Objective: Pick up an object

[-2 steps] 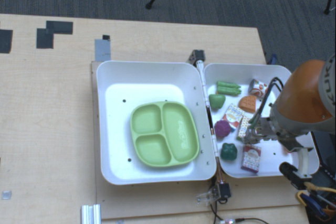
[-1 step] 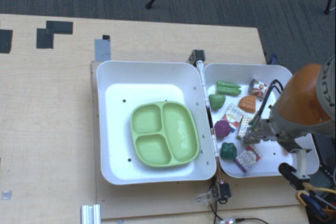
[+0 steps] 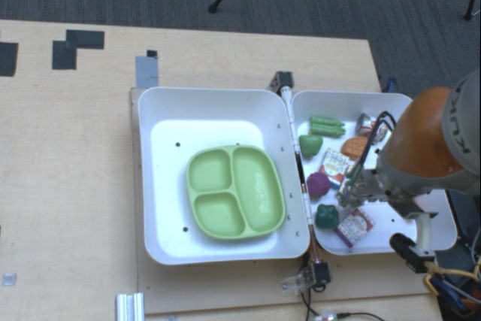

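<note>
Purple and rounded, the small toy [image 3: 319, 183] I'm watching lies in the right bin [image 3: 443, 233], at about nine o'clock from my gripper [image 3: 350, 195] and just beside it. From this angle I cannot tell whether that gripper is spread or closed.

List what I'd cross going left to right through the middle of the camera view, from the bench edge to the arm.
Bare bench → left bin → green divided tray → right bin's left wall → purple object → arm's orange band.
</note>
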### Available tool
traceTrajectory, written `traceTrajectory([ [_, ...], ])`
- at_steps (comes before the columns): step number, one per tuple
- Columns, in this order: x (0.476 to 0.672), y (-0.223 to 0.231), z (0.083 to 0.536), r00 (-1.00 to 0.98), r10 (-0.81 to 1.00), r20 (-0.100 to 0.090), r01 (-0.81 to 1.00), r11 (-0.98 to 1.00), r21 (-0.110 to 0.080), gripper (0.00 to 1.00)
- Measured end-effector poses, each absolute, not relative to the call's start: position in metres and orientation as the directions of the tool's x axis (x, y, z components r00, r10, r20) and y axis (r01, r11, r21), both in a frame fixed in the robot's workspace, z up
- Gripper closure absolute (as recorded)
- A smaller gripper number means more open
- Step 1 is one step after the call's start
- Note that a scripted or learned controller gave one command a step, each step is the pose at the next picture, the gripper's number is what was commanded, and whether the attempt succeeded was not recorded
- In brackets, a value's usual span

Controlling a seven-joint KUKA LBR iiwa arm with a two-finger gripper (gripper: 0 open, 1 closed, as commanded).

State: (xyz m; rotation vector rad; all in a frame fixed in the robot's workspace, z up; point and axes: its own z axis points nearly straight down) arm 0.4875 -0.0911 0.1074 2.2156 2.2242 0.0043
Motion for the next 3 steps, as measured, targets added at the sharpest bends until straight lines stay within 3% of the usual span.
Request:
traceTrajectory([
  [1, 0.489, -0.091, 0.118, -0.004, 1.000, 0.000, 1.000, 0.004, 0.007, 1.00],
  [2, 0.511, -0.036, 0.185, -0.004, 1.000, 0.001, 1.000, 0.004, 0.003, 1.00],
  [3, 0.511, -0.037, 0.184, -0.004, 1.000, 0.001, 1.000, 0.004, 0.003, 0.00],
])
